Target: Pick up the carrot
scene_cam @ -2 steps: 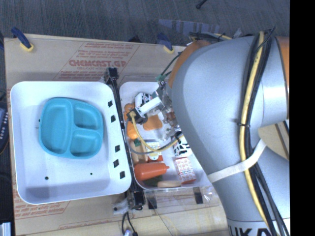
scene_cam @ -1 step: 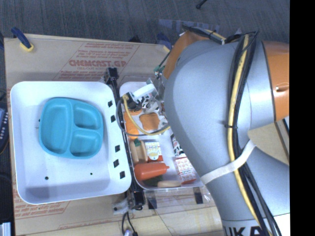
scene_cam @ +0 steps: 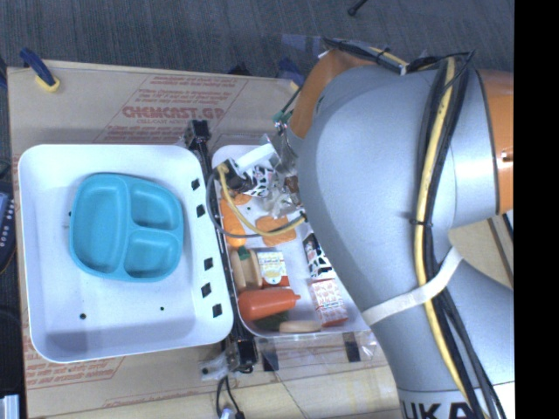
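Dark grey carpet across the top of the frame; below it, a brown cardboard-covered bench [scene_cam: 131, 103] with red print. Bears two shallow white bins side by side: left bin [scene_cam: 35, 234] at centre left, holding a blue divided plate [scene_cam: 127, 225]; right bin [scene_cam: 229, 157] at mid-frame, crowded with small things.

Reaches in from the right and takes up most of the frame's right half: grey arm [scene_cam: 376, 190], with black and yellow cables running along its side. Bends down and leftward past the orange band [scene_cam: 307, 94], with the gripper [scene_cam: 275, 180] low over the upper part of the right bin. Cannot tell how wide its grasp stands among the clutter.

Lies along that bin's left wall, just below and left of the gripper: carrot [scene_cam: 231, 216], orange. Toward the bin's lower end, a red sausage-like piece [scene_cam: 266, 302] and a small printed packet [scene_cam: 327, 299].
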`<control>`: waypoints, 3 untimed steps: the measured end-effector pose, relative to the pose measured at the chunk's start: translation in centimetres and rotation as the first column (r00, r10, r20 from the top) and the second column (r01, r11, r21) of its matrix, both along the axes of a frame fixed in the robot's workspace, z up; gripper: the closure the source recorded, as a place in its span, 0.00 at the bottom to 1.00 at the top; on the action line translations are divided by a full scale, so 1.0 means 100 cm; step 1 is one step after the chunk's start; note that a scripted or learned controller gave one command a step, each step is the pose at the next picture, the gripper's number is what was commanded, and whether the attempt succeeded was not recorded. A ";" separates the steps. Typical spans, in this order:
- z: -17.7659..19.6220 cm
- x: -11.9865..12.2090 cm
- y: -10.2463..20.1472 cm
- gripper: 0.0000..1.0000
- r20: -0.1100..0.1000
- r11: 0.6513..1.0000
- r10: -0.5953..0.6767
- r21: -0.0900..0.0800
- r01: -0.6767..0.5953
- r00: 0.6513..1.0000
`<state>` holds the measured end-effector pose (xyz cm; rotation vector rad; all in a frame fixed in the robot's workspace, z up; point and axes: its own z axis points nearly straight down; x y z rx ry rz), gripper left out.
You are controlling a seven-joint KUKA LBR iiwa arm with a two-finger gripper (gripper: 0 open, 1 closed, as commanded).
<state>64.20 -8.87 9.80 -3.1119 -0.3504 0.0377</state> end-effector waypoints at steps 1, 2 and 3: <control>-0.003 -0.005 -0.001 0.00 -0.020 1.000 -0.003 0.001 0.003 1.000; 0.096 -0.124 0.017 0.00 0.026 1.000 -0.016 -0.004 0.016 1.000; -0.005 -0.088 -0.007 0.00 0.025 0.999 0.039 -0.005 -0.039 0.999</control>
